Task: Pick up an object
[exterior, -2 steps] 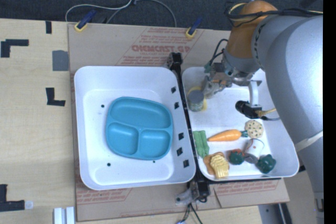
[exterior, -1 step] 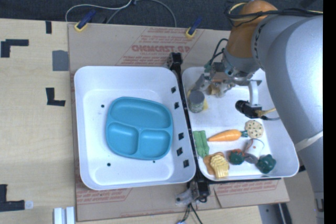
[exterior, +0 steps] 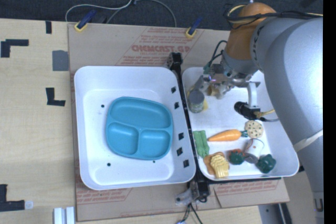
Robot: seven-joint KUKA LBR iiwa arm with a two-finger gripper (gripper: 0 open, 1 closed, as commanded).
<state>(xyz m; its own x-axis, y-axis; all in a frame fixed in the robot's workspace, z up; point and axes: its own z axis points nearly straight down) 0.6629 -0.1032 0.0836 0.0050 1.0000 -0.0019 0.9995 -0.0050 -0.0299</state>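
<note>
**Table** point(exterior: 31, 134): pale wood, with a brown cardboard sheet point(exterior: 152, 49) under two white bins set side by side.

**Left bin** point(exterior: 86, 84): holds one blue plate point(exterior: 139, 127) with three compartments, lying flat near the middle of the bin.

**Right bin** point(exterior: 286, 157): holds the loose objects, and the arm point(exterior: 294, 65) reaches into it from the right.

**Claw** point(exterior: 212, 86): low over the far left corner of the right bin, below the orange band. Whether it is released or clenched cannot be told, and nothing can be seen held in it.

**Objects, right bin:**
1. Grey can point(exterior: 196, 100): upright against the bin's left wall, just beside the claw on its near left. Whether the two touch cannot be told. It is the object closest to the claw.
2. Carrot point(exterior: 224, 136): orange, lying crosswise in the middle of the bin with its tip pointing left. It is nearer the camera than the claw and apart from it.
3. Biscuit point(exterior: 254, 128): round, pale and dotted, at the carrot's thick right end.
4. Green strip point(exterior: 200, 142): flat against the left wall, just left of the carrot's tip.
5. Corn point(exterior: 220, 164): yellow, at the near edge, just beside the green strip.
6. Small green and red piece point(exterior: 238, 157): just right of the corn; its kind is unclear.
7. Dark green lump point(exterior: 266, 163): in the near right corner, the object farthest from the claw.

Items 2 to 7 cluster in the near half of the bin, and bare white floor lies between them and the claw.
</note>
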